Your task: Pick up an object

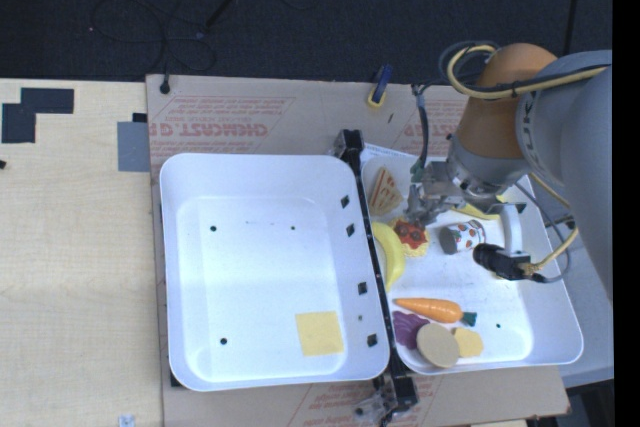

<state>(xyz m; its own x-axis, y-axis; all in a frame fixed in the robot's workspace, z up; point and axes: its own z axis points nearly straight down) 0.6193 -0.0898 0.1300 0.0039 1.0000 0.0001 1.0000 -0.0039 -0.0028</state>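
arm over right bin, grip state unclear

the fingers [418, 215] sit low over a small red object [411, 235]; shadow and cabling blur them, so their opening and any hold cannot be told. just left of the red object lies a smooth curved banana [390, 253]. below it, a tapered orange carrot [428, 308] and a flat tan disc [437, 345]. a thin yellow square [319, 333] lies well left, in the left bin [180, 215].

Carrot [428, 309] in the right bin [545, 340] — flat square [319, 333] in the left bin [185, 215].
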